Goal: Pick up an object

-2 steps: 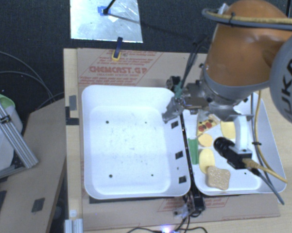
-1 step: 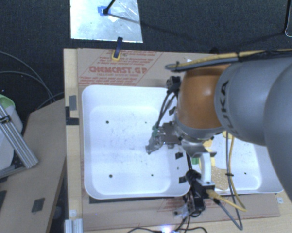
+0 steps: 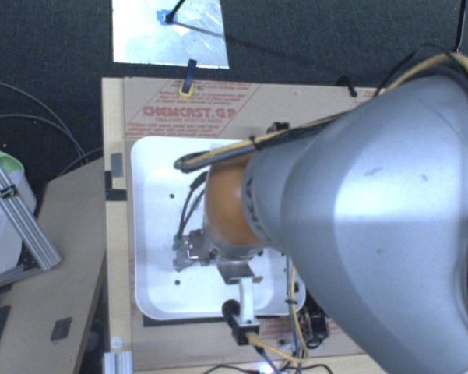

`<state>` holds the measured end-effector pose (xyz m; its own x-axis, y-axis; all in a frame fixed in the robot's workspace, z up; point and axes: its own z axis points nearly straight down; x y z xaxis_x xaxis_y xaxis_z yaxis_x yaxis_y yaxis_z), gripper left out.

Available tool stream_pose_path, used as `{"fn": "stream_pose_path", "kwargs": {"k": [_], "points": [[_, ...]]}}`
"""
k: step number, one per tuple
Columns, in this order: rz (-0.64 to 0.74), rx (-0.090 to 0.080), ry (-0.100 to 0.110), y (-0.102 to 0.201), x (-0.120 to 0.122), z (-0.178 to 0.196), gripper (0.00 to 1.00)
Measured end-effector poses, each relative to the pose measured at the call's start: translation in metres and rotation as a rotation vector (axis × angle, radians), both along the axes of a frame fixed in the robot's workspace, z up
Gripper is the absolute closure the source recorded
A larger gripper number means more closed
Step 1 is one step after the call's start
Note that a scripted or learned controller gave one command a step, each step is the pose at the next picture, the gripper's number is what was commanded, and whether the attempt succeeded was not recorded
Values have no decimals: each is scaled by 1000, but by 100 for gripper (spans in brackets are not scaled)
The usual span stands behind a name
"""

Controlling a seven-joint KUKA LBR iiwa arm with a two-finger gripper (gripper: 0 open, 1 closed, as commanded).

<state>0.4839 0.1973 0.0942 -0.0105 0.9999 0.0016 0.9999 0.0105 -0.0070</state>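
Dark carpet is framing the cardboard-backed bench as the grey arm is reaching in over the white bin, wrist hardware hanging low at its middle, hiding whatever object may be lying underneath.

The bin is plain white. The arm is grey with an orange band, and the board beneath is tan with red lettering.
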Motion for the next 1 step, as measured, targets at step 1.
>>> {"fn": "stream_pose_path", "kwargs": {"k": [1], "points": [[-3,1,-7,40,11,-11,0]]}}
